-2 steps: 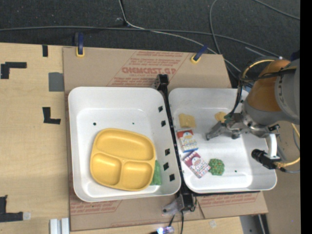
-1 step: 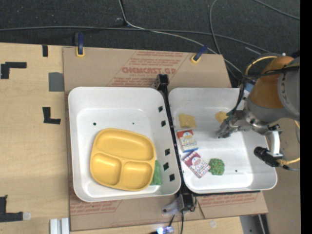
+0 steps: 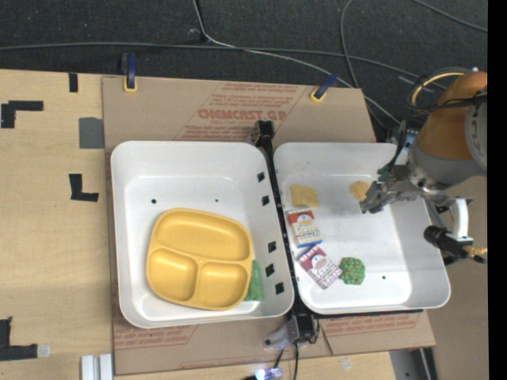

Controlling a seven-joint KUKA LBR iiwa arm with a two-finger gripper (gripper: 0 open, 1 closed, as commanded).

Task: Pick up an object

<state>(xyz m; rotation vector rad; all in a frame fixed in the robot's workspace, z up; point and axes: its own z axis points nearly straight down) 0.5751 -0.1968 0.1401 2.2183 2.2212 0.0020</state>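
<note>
White bins sitting side by side on cardboard: left bin [image 3: 131, 180], right bin [image 3: 412, 283]. Left bin is carrying a yellow divided tray [image 3: 200, 258], with a green item [image 3: 255, 282] peeking out at the tray's right edge, against the bin wall.

Right bin is holding five small things. A tan square piece [image 3: 304, 195] is lying near the upper left. Below it, a red-and-white packet [image 3: 304, 228], then a second red packet [image 3: 321, 266] lying tilted just beside a green broccoli-like piece [image 3: 352, 271]. A small yellow-tan piece [image 3: 360, 189] is sitting further right, near the bin's middle.

Arm is reaching in from the right, orange band showing above the wrist. Gripper [image 3: 372, 204] is hanging low over the right bin, tip just beside the small yellow-tan piece, on its right and slightly below. Dark fingers are blurring together here, so how they stand can't be judged. Nothing is visibly sitting between them. Contact with the piece: can't tell.
</note>
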